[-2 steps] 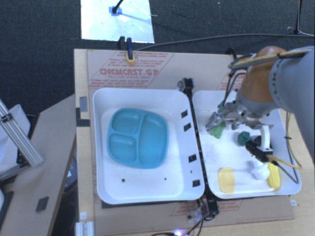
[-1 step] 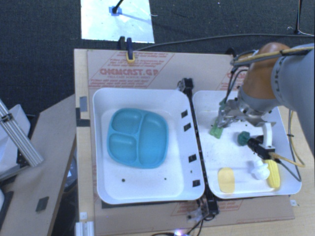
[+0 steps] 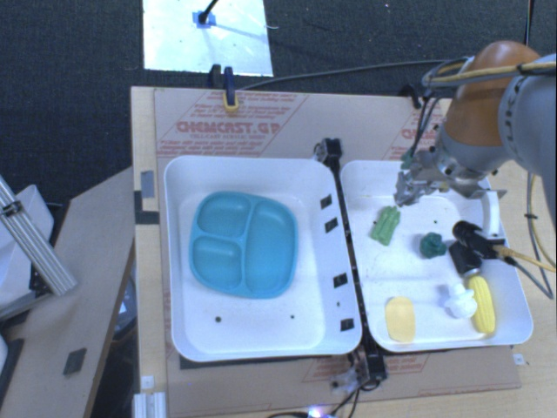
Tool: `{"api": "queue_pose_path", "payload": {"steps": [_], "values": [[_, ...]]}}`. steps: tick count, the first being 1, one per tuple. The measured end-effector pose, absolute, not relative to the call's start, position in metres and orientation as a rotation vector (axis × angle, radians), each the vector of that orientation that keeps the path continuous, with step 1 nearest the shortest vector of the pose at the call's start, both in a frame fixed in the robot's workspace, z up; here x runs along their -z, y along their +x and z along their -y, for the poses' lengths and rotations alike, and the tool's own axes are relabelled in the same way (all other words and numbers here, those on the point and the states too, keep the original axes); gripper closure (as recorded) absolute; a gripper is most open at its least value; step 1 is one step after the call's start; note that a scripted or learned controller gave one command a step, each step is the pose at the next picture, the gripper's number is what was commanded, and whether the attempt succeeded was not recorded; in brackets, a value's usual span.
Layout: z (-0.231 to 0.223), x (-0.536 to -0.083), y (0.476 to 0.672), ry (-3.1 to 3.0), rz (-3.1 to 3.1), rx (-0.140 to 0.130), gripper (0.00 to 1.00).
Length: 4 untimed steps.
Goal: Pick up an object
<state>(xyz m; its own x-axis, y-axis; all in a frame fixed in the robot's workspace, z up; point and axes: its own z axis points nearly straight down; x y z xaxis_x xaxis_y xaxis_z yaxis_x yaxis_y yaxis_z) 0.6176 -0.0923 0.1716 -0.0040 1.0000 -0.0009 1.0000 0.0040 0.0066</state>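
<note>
My gripper (image 3: 406, 195) hangs over the back left part of the right bin (image 3: 513, 320). A light green ridged piece (image 3: 385, 225) lies just in front of it and slightly to the left, apart from the tips. Further right sits a dark green lump (image 3: 432, 246). Near the bin's front lie a yellow corn cob (image 3: 482, 304), a small white piece (image 3: 458, 301) touching the cob's left side, and a pale yellow slab (image 3: 400, 318).
The left bin (image 3: 187, 329) holds a blue divided plate (image 3: 244, 244). A black hinge strip with clips (image 3: 341, 242) runs between the two bins. The grey arm with its orange band (image 3: 492, 85) reaches in over the right bin's back edge.
</note>
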Motion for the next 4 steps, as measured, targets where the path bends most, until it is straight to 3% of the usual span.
{"api": "queue_pose_path", "payload": {"steps": [1, 2, 4], "values": [[0.098, -0.235, 0.618, 2.213, -2.222, -0.007, 1.0], [0.098, -0.267, 0.62, 2.213, -2.224, -0.005, 1.0], [-0.002, -0.256, 0.616, 2.211, -2.231, -0.004, 1.0]]}}
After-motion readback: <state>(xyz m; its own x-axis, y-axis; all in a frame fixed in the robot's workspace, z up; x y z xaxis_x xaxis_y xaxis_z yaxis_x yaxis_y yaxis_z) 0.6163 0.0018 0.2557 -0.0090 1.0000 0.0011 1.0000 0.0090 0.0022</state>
